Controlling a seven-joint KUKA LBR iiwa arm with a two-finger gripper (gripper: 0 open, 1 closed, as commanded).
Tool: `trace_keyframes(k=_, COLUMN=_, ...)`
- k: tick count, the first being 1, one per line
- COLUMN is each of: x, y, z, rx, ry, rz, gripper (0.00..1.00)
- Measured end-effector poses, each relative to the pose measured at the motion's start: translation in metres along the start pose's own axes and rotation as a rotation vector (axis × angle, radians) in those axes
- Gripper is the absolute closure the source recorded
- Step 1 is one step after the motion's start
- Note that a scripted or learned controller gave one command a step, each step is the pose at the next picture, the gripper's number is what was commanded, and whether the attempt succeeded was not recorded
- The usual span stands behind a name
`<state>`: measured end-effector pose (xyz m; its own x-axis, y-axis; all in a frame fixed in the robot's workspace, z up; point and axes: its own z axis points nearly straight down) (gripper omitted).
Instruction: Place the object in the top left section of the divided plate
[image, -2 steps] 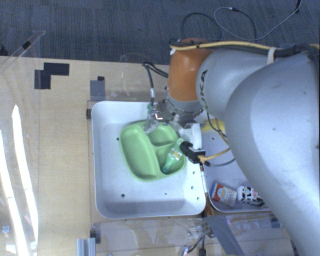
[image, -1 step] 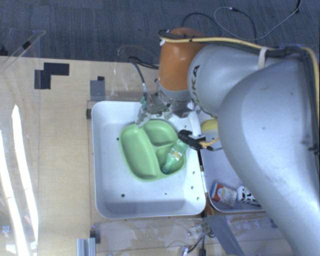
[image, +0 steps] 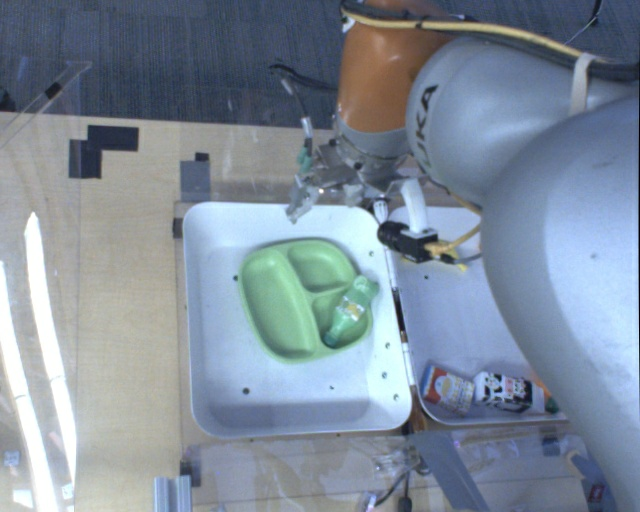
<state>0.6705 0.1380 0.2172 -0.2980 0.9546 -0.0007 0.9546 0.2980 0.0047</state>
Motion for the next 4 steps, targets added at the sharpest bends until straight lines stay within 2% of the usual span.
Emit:
trace_keyframes(k=1, x=0.003, y=-0.001, z=0.089, rx=0.003, ry=0.002, rz=-0.218, gripper=0.00)
trace_keyframes(k=2, x=0.018, y=0.004, z=0.076, rx=0.002, ry=0.001, rz=-0.246, gripper=0.00)
trace_keyframes(k=3, x=0.017, y=0.006, z=0.067, rx=-0.001, ry=0.002, rz=-0.246, gripper=1.00)
trace_keyframes(k=4, x=0.029, y=0.009, z=-0.046, rx=-0.001, ry=0.000, rz=-0.083, gripper=1.00)
